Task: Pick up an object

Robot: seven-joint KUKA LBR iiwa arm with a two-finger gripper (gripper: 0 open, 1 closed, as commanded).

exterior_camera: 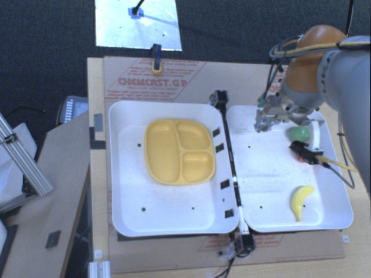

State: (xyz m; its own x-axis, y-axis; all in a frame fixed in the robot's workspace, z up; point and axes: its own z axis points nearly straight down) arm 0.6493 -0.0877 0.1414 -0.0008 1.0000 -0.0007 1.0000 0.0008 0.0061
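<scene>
Approach step: claw [265, 122] hovers at twelve o'clock in the right bin [272, 213], grip state unclear; green object [299, 134] just beside awaits descent.

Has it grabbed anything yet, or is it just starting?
Nothing looks picked up yet. The gripper sits low at the right bin's back edge, beside a green object. The banana lies untouched near the front. The whole pick is left.
</scene>
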